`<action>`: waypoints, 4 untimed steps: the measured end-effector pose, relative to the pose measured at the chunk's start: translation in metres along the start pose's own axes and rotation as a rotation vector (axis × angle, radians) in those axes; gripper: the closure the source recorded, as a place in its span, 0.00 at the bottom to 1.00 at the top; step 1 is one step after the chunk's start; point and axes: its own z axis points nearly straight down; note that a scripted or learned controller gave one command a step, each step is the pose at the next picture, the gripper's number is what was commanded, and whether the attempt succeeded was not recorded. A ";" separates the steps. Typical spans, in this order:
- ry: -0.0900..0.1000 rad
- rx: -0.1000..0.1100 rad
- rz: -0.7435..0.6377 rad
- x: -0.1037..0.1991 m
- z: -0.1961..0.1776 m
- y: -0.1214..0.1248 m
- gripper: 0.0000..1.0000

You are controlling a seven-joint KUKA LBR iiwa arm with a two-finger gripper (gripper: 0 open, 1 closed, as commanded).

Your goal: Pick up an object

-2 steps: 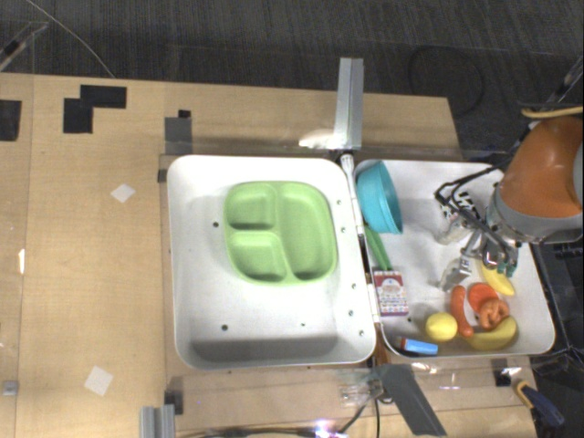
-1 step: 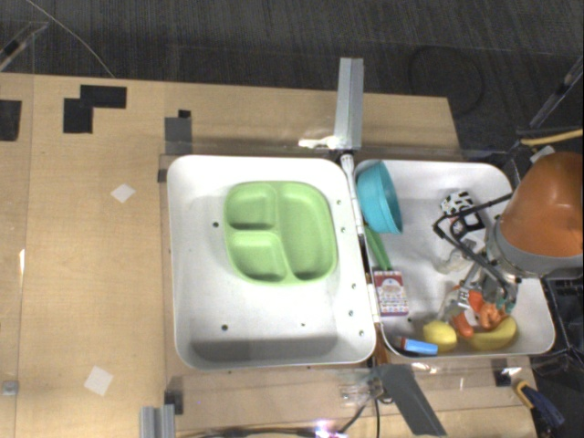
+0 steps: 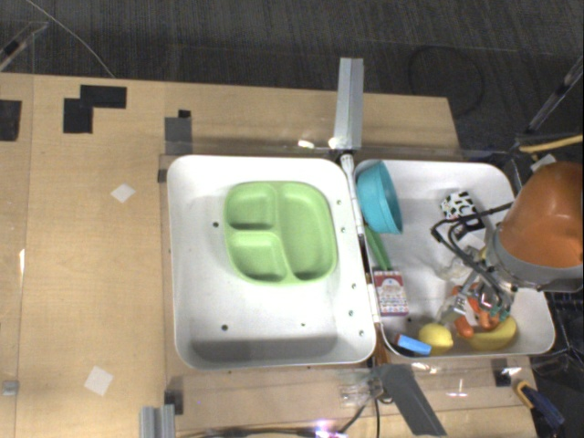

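While the gripper (image 3: pixel 476 301) hovers, jaw state unclear, a curved yellow banana (image 3: pixel 493 336) lies beneath

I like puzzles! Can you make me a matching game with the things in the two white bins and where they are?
Things:
1. green divided plastic tray
2. blue plastic bowl
3. yellow lemon
4. black-and-white spotted toy

Places:
A. near front edge of right bin
B. far part of right bin, near the arm
C. middle of left bin
D. leaning at right bin's left wall

Pairs: 1-C, 2-D, 3-A, 4-B
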 end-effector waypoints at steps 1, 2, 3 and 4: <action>-0.013 -0.002 -0.006 -0.004 -0.014 0.002 1.00; -0.015 -0.003 -0.006 -0.005 -0.014 0.002 0.00; 0.003 0.000 0.163 0.004 0.000 0.007 0.00; 0.013 0.001 -0.008 -0.042 -0.024 0.020 0.00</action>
